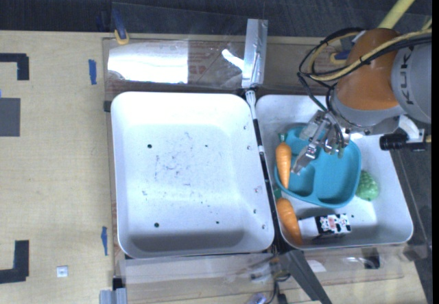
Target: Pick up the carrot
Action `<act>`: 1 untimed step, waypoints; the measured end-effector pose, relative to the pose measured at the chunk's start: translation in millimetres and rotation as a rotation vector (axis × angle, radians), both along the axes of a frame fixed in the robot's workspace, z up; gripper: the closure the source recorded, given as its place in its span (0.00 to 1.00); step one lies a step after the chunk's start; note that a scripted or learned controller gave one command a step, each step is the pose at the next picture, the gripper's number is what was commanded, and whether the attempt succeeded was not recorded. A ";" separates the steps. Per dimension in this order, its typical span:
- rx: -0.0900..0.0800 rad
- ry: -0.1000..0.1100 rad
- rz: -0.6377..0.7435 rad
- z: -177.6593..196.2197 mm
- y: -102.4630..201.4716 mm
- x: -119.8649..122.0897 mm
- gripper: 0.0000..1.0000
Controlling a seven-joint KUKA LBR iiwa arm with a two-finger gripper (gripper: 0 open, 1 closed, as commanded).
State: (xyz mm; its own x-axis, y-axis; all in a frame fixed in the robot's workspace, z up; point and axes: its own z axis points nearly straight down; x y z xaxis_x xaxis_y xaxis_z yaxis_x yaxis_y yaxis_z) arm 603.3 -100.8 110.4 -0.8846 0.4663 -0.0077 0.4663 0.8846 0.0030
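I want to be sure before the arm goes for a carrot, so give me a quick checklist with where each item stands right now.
1. Carrot in sight: ok. One carrot lies by the blue dish, a second carrot near the front wall.
2. Gripper near the upper one: ok.
3. Carrot between the fingers: not ok.
4. Fingers open: cannot tell.
5. Room around the target: not ok, it touches the dish.
6. Green thing and small box out of the way: ok.

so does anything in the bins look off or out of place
Nothing looks spilled or broken. The right bin is crowded: a blue bowl sits tilted, with one carrot against its left rim and another carrot below it. The gripper hangs over the bowl.
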 end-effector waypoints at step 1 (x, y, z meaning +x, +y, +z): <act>0.003 0.002 -0.429 -3.9 1.9 9.6 0.00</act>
